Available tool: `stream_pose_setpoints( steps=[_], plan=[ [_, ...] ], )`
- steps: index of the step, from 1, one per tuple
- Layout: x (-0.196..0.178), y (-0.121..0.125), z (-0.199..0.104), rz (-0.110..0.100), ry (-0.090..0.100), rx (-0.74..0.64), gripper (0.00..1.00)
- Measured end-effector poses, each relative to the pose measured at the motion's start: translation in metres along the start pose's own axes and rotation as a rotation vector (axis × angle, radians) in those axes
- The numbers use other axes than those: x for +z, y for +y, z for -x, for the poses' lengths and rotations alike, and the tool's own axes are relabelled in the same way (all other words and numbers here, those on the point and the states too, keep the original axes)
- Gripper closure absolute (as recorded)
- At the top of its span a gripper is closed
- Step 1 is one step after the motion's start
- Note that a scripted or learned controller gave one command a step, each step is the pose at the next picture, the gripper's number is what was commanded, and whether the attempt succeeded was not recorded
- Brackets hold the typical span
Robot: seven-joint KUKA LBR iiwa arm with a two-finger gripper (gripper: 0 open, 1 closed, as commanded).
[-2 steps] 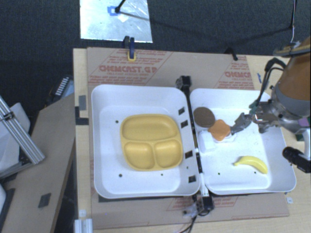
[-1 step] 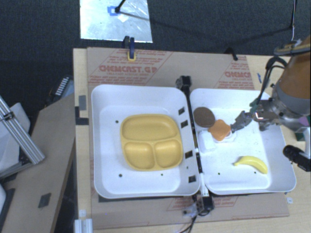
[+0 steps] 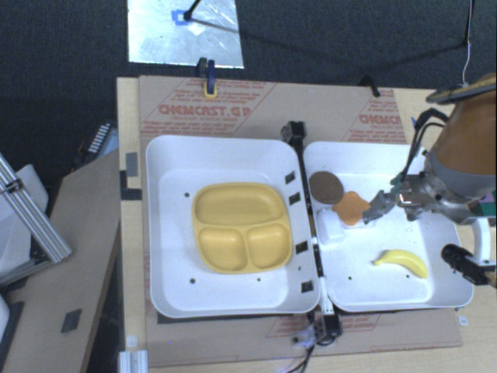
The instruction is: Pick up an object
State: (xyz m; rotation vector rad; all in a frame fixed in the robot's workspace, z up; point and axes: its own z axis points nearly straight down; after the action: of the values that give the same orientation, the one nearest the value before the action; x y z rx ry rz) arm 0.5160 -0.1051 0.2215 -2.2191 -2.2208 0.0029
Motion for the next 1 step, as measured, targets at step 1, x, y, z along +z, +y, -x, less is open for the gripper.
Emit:
stream_pose_setpoints(
  steps=[1],
  plan=[
    [0.0618,0.0006,0.0032,-0.002,0.001,0.0,0.0]
  ],
)
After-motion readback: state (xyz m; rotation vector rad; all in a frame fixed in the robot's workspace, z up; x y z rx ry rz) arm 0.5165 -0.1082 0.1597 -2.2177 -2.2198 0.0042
